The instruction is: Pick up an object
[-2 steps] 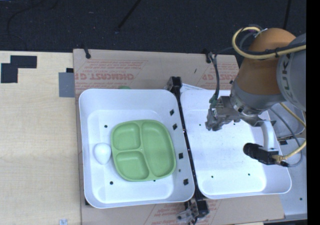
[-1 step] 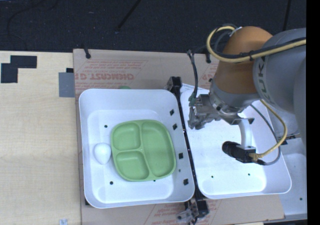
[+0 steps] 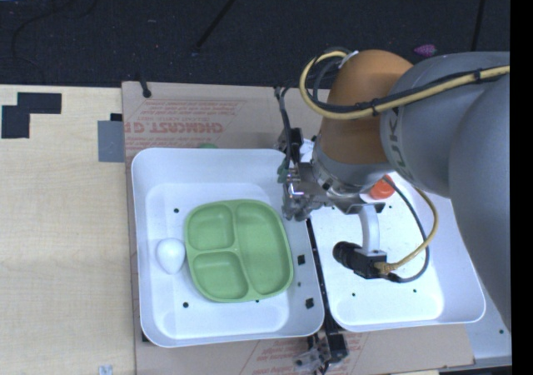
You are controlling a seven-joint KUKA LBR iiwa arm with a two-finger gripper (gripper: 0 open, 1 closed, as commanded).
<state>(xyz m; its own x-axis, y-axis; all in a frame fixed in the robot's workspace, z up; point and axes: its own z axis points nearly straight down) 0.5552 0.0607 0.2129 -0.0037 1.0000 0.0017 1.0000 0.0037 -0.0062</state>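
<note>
Gripper (image 3: 295,198) sits near the frame's centre, low over the seam where the two white bins meet, at the upper right corner of the left bin (image 3: 166,167). Its tip is a tangle of metal and shadow from this angle, so I cannot tell whether the gripper is open or closed, and nothing can be seen held in it.

Just to its lower left lies a green divided plate (image 3: 237,250), flat on the left bin's floor. The plate's outline is nearly as wide as it is tall, so no long axis stands out. It is turned slightly, its one long compartment runs down the right side, and two smaller ones are stacked on the left. A white egg-shaped object (image 3: 171,255) rests against the plate's left edge, its long axis running roughly top to bottom of the frame.

The grey arm (image 3: 450,132) fills the right side of the frame and covers much of the right bin (image 3: 416,298). A small orange thing (image 3: 381,190) peeks out from under the wrist, too hidden to identify. Printed cardboard (image 3: 191,119) underlies both bins.
</note>
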